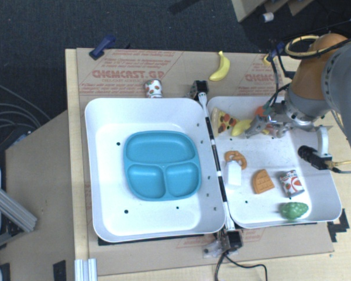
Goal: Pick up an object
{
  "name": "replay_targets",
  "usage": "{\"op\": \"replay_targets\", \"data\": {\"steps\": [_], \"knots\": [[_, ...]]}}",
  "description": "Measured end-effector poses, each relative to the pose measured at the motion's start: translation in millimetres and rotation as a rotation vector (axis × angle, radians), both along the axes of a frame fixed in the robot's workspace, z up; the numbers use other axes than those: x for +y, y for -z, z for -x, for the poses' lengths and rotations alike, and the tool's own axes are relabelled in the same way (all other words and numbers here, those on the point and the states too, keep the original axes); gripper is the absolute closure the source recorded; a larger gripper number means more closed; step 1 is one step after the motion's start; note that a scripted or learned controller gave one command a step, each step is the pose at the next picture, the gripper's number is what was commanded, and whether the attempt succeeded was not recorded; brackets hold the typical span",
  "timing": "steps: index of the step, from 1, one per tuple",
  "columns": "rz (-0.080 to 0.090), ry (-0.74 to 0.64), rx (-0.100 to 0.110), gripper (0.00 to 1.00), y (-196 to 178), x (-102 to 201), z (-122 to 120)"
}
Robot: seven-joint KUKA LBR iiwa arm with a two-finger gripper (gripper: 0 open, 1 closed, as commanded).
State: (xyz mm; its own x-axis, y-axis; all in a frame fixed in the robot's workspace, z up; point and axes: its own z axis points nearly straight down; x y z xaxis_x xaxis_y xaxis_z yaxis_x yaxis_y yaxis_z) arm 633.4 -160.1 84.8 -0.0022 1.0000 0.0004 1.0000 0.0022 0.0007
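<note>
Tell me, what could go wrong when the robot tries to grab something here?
1. The claw is low at the top of the right bin, right beside a yellow piece and a pizza slice lying close together. It might pinch both, or just push them away.
2. Those toys sit near the bin's wall, so the claw could bump it.
3. The small, flat toys may slip out.

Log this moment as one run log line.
arm: over right bin far end | gripper: beside yellow item, grasp unclear | left bin: blue divided tray | banana: on bench
</note>
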Motion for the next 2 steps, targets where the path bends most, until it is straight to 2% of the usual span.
{"op": "replay_targets", "data": {"steps": [1,2], "knots": [[0.002,-0.001,-0.001,1.00,-10.2,-0.6,-0.2],[0.002,-0.001,0.000,0.00,-10.1,-0.5,-0.2]]}}
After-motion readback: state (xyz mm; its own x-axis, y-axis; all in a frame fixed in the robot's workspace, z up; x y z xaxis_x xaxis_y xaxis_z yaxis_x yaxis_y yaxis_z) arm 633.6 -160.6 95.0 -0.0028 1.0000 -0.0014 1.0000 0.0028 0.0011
